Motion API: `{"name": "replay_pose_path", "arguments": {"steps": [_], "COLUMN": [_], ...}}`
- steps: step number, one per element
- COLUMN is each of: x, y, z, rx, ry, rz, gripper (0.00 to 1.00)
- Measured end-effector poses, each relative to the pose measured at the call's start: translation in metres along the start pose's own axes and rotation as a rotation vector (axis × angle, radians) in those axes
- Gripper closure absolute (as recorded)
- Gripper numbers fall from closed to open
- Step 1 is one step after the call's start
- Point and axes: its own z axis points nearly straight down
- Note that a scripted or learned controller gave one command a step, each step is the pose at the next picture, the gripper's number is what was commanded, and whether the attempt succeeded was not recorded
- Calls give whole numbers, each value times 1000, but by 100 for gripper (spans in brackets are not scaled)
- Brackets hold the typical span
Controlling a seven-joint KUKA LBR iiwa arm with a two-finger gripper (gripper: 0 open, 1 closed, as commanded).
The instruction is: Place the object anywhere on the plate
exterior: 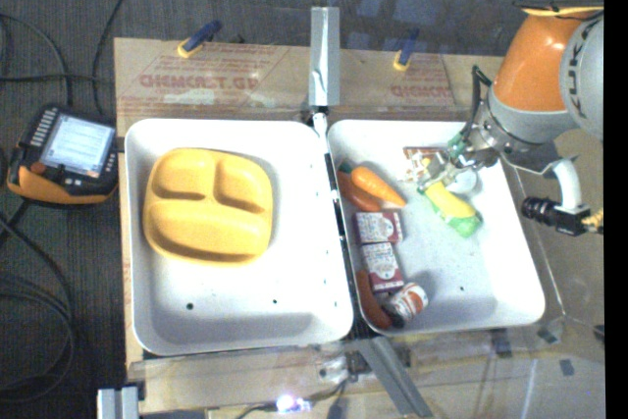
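The yellow-green object (452, 208) is lying tilted in the right bin (510, 285), upper middle, w/ its green end pointing toward the bin's right side. The claw (453, 164) is hovering right above its upper end, touching or nearly so; can't tell if the fingers are open or shut, view's too cluttered there. A small printed packet (422, 157) is sitting just left of the claw. A carrot (371, 183) is lying beside it by the bin's left wall, w/ two dark red packets (380, 242) below it & a sausage-like item (378, 304) plus a small round thing (410, 299), prob. a jar, near the bottom. The yellow plate (210, 203), w/ compartments, is resting in the left bin (235, 309), well apart from the object, the walls between the bins standing in the way. A handheld screen unit (67, 155) is lying left of the tabletop (147, 78).
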Motion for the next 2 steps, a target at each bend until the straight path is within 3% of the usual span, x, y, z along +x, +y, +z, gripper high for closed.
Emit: {"name": "replay_pose_path", "arguments": {"steps": [1,2], "x": [80,119], "y": [38,10], "z": [10,-1], "rx": [-2,-3], "ry": [4,3], "rz": [-145,-312], "gripper": [100,100]}}
